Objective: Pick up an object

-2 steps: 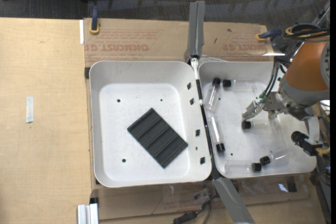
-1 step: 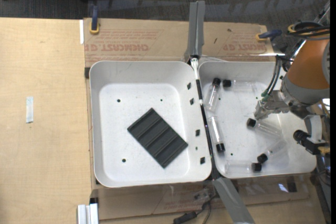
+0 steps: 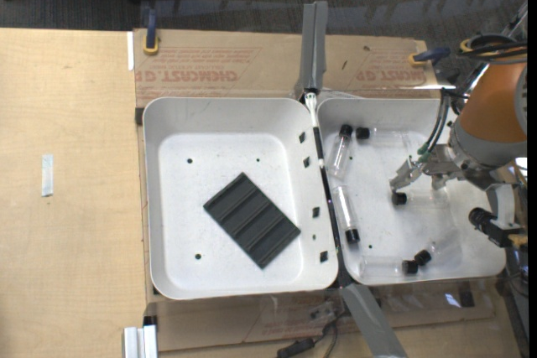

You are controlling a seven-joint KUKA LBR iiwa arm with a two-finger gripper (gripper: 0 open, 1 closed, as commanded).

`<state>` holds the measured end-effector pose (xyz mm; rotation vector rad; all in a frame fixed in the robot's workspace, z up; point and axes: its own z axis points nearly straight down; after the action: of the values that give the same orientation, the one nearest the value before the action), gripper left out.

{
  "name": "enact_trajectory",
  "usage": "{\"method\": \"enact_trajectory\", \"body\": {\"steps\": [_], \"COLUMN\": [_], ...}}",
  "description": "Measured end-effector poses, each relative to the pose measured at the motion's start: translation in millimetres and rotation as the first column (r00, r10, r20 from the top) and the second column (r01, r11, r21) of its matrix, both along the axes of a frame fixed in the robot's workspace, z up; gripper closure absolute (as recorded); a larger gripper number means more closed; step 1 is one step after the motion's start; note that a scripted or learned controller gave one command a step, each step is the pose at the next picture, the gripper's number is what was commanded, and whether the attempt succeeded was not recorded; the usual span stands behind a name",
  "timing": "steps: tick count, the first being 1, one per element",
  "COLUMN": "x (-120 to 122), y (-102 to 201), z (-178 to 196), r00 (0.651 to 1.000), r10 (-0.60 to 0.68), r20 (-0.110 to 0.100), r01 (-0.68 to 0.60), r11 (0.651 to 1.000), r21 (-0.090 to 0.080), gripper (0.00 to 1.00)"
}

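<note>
Tube [image 3: 339, 151], clear, black-capped, right bin [image 3: 369, 271]: ungrasped; gripper [image 3: 411, 174] hovering, finger spread indeterminate. Approach step; next needs descent onto one.

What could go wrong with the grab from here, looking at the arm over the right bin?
Two risks, as I judge it. The clear plastic tubes with black caps are see-through and round, so one could roll or slip from the gripper as it closes. Several lie against the right white bin walls, such as the tube along the left wall, where fingers may strike the wall. The ribbed dark grey rectangular block in the left white bin sits far from the arm.
</note>
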<state>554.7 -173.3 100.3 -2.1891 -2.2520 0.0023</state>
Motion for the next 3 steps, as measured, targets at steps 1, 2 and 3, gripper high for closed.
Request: {"method": "enact_trajectory", "body": {"steps": [1, 2, 3], "x": [-0.2, -0.2, 11.9], "y": [-0.9, -0.8, 21.4], "z": [8.9, 8.8, -9.2], "r00": [1.000, 1.000, 1.000], "r10": [-0.002, -0.002, 0.004], "r20": [0.000, 0.000, 0.000], "r01": [0.002, 0.002, -0.004], "r11": [1.000, 1.000, 1.000], "r21": [0.000, -0.001, 0.001], "gripper": [1.00, 0.00, 0.00]}}
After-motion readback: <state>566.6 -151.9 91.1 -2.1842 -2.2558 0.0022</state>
